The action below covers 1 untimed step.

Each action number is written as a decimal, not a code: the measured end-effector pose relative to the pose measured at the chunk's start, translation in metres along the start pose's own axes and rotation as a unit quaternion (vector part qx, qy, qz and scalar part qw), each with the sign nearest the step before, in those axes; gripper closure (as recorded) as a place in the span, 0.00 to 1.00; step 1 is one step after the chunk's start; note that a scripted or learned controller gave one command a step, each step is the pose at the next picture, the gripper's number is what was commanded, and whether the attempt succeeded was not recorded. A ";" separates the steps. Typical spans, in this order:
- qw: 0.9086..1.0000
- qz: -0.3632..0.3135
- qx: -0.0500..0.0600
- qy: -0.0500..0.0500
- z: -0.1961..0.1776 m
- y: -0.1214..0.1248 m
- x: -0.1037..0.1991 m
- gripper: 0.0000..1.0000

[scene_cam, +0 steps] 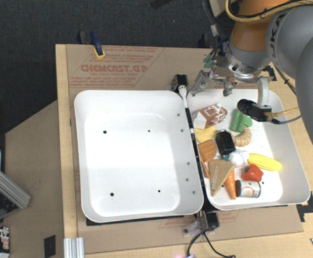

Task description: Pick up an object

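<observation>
My gripper (214,84) hangs over the far edge of the right bin (291,160), its fingers spread open with nothing between them. Just in front of it lies a small brown and white carton (213,113). A green piece (241,121) sits to the carton's right. Further toward the front lie a black block (225,142), a tan croissant (244,137), a brown waffle (206,150), a yellow corn cob (264,162), a red pepper (252,172), a tan wedge (219,174), an orange carrot (230,187) and a white can (249,190).
The left bin (129,149) stands beside the right one, their rims meeting along a dark seam (191,138). Both rest on a cardboard sheet (119,63). A blue and yellow clamp (97,44) grips the sheet's far edge. The grey arm (301,42) fills the upper right.
</observation>
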State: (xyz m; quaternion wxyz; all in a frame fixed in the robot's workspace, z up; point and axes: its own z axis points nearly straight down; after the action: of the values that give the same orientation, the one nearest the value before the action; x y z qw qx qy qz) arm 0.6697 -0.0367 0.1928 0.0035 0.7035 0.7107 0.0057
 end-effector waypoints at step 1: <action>1.000 0.006 0.009 -0.001 0.007 -0.040 -0.021 0.00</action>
State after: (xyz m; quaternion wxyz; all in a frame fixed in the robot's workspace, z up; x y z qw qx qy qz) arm 0.6298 -0.0584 0.1848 -0.0016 0.7078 0.7064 -0.0015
